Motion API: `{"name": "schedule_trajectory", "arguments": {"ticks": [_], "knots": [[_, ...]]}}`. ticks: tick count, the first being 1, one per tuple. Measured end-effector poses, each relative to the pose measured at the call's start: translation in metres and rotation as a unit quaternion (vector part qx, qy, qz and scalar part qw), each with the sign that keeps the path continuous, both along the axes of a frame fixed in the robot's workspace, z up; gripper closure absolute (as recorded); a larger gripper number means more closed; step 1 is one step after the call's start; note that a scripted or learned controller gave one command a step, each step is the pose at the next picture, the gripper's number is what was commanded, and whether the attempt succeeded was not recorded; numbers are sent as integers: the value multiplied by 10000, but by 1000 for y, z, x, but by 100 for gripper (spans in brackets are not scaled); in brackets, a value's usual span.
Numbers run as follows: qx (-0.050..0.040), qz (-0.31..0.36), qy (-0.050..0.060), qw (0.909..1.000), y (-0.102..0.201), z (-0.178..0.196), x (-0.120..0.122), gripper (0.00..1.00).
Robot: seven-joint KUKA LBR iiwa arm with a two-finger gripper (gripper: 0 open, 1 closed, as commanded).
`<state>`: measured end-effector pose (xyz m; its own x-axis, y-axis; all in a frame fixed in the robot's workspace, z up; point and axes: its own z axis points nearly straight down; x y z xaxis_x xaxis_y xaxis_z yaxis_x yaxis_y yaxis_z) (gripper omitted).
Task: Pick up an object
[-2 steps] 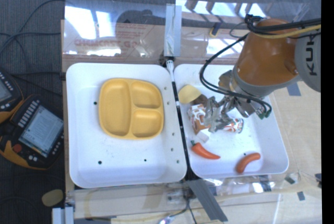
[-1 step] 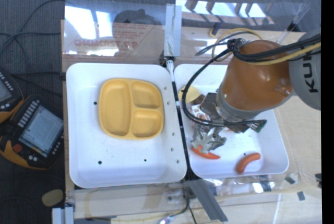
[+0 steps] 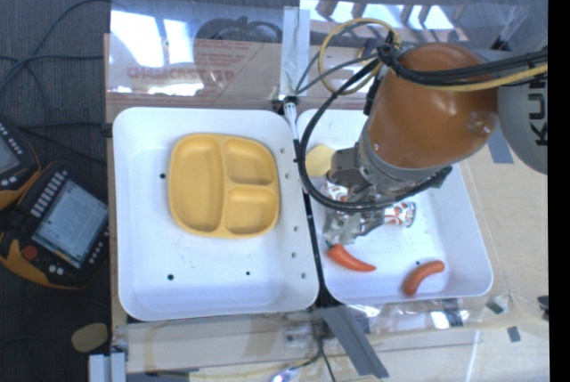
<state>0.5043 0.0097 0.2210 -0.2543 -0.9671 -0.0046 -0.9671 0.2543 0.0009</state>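
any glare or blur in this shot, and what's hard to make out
Camera view: bright glare streaks on the clear panels behind the bins; the yellow tray and the orange carrot are evenly lit and sharp; the arm shades and hides much of the right bin, so the claw is hard to read.

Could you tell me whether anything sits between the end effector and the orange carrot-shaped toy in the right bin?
Nothing visible does. The end effector hangs just above the carrot in the right bin; the sausage and a patterned item lie off to the side.
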Motion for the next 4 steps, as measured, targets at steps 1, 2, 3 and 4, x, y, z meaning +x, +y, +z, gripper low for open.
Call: {"name": "schedule_trajectory", "arguments": {"ticks": [1, 2, 3, 4], "knots": [[-8, 846, 4, 9964, 56, -14, -20, 100], [5, 2304, -10, 9731, 50, 43, -20, 100], [8, 4246, -13, 9054, 16, 96, -20, 100], [21, 6698, -10, 7425, -7, 10, -21, 100]]}}
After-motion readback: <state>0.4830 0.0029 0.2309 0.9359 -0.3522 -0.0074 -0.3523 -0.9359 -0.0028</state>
